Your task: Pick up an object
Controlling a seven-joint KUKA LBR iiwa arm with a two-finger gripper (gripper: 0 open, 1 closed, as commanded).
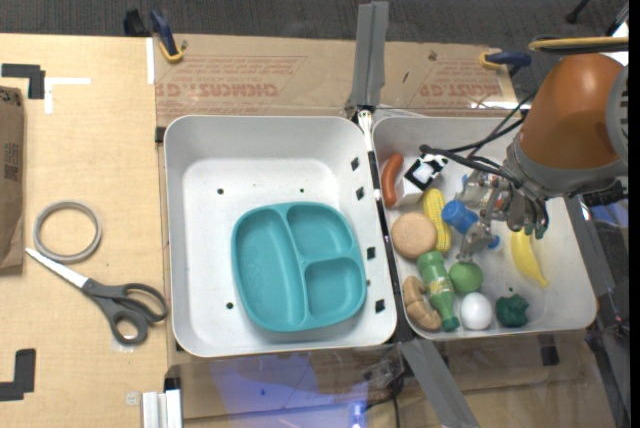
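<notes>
Metal gripper (484, 234), grip state unclear, hovers over glossy plastic toy food: round bun (413, 234).

Scissors (112, 299) beside tape roll (67, 230)

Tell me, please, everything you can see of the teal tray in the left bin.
The teal tray is a rounded, glossy divided plate that looks like plastic, with three compartments: one long section on the left side of the view and two smaller ones on the right. It lies flat and right side up on the floor of the left bin, toward the near edge, turned slightly askew. It holds nothing.
</notes>
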